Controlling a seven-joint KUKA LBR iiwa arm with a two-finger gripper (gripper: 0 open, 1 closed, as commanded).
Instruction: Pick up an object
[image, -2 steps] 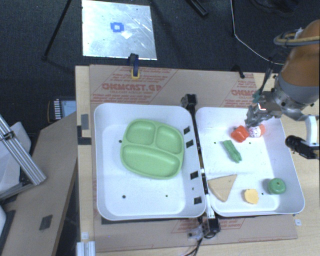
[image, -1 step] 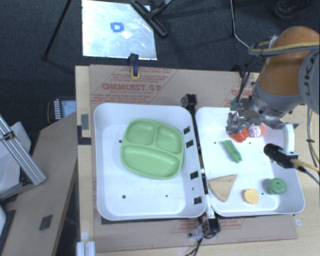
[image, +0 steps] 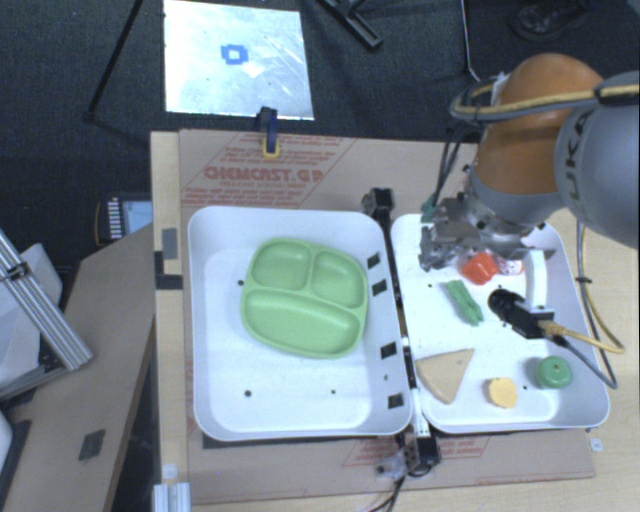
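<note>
Hanging over the far end of the right bin (image: 430, 325), the hand (image: 436, 252) is just beside a red-orange toy (image: 480, 268). I cannot tell if the hand is clenched or loose. A green stick (image: 464, 301), a tan wedge (image: 446, 372), a yellow lump (image: 502, 392) and a green knob (image: 553, 373) lie nearer. The left bin (image: 220, 385) holds a green plate (image: 305, 297).

Seen from my console: a divided plate (image: 305, 297) sits in the left bin (image: 230, 385); in the right bin (image: 500, 352) a wedge (image: 445, 373) lies in front, a disc (image: 502, 392) and a knob (image: 552, 373) to its right, a stick (image: 463, 301) behind it.
</note>
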